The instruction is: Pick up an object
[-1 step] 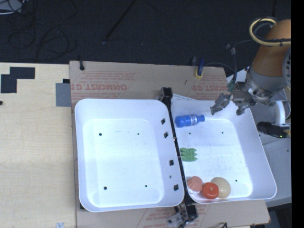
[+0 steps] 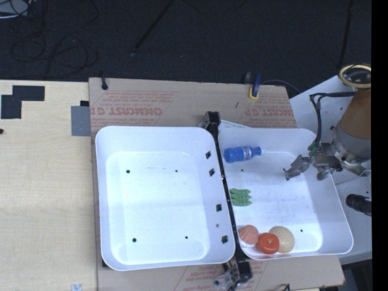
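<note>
The right bin (image 2: 330,223) holds a blue bottle (image 2: 242,154) lying on its side at the far left, and a small green object (image 2: 240,197) by the left wall. A pink piece (image 2: 248,234), a red round piece (image 2: 268,243) and a tan round piece (image 2: 282,238) cluster at its near edge. My gripper (image 2: 298,168) hangs at the bin's right side, well to the right of the bottle, with nothing seen between its fingers. The grey arm with its orange band (image 2: 357,119) reaches in from the right.
The left bin (image 2: 103,162) stands beside the right one, a black divider strip (image 2: 221,187) between them. Both rest on a cardboard sheet (image 2: 157,105) on the bench. A yellow-and-blue clamp (image 2: 254,86) sits at the cardboard's far edge.
</note>
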You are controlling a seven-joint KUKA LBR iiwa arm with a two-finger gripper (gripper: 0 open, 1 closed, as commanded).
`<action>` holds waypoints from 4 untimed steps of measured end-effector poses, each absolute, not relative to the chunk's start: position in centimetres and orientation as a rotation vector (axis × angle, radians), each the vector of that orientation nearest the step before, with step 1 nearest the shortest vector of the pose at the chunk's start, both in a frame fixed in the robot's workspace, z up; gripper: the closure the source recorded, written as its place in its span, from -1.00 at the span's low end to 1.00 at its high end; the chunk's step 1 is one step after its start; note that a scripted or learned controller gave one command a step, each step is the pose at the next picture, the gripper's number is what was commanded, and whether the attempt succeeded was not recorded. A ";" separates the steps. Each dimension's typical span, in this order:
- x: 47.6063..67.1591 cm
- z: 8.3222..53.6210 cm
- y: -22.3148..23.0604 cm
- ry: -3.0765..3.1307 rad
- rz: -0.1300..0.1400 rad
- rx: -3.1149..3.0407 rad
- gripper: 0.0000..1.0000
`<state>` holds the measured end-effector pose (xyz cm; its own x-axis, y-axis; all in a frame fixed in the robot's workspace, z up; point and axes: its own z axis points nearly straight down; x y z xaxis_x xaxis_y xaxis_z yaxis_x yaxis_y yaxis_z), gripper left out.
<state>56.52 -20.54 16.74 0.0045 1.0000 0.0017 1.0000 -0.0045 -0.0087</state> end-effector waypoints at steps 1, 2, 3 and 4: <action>56.8 18.0 -20.5 -2.217 0.003 -2.221 1.00; 54.8 17.9 -21.3 -2.218 0.004 -2.220 1.00; 54.8 17.9 -21.3 -2.218 0.002 -2.222 -1.00; 54.8 18.9 -21.4 -2.217 0.002 -2.220 1.00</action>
<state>54.84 -21.38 18.90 0.0013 1.0000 0.0016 1.0000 -0.0013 -0.0036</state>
